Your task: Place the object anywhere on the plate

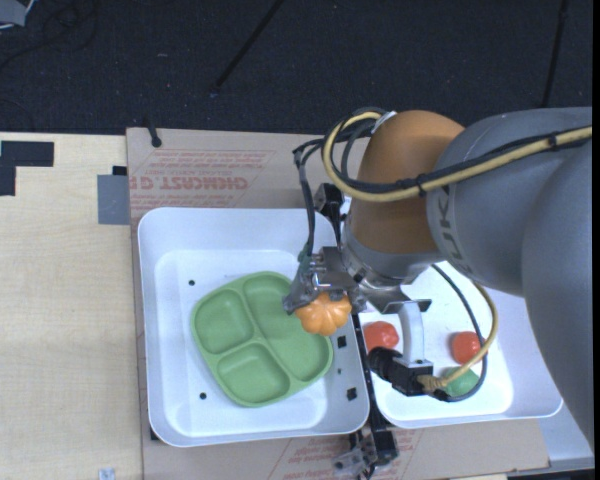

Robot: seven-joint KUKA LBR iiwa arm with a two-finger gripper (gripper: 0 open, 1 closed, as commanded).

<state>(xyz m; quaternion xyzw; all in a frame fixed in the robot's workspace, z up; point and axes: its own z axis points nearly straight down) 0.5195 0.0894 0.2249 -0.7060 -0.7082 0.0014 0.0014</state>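
Because the gripper point(316, 298) has its fingers closed on the orange pumpkin-like object point(324, 315), which hangs just below them over the right rim of the green plate point(250, 343), an early release risks it rolling off into the white bin point(170, 368).

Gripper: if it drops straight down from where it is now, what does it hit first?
Most likely the right edge of the green plate, near the bin wall. The gripper has the orange pumpkin between its fingers, so that lands first. Height is unclear from this slant.
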